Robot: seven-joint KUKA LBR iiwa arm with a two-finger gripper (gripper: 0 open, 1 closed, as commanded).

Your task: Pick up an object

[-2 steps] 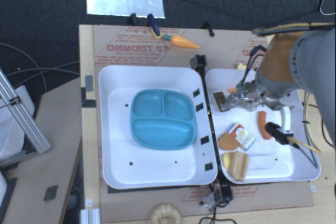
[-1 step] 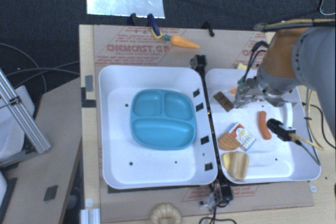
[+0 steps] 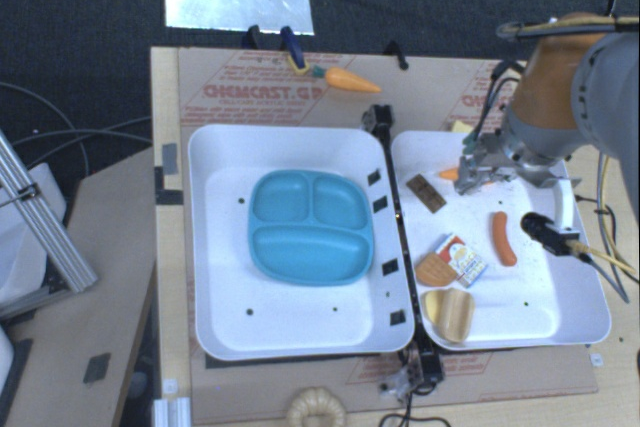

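A table [image 3: 250, 80] carries two white bins side by side: the left bin [image 3: 215, 215] holds one blue divided plate [image 3: 310, 225], while the right bin [image 3: 575, 305] holds six small objects. These are a red sausage [image 3: 503, 238], a brown bar [image 3: 426, 194], a small printed box [image 3: 463, 260], two tan pieces and an orange bit. One grey arm's pincer [image 3: 478, 173] hangs over the right bin's far side, beside the orange bit [image 3: 449, 174]; whether it is open or closed cannot be told, and one toy carrot [image 3: 345, 80] lies on the table beyond the bins.
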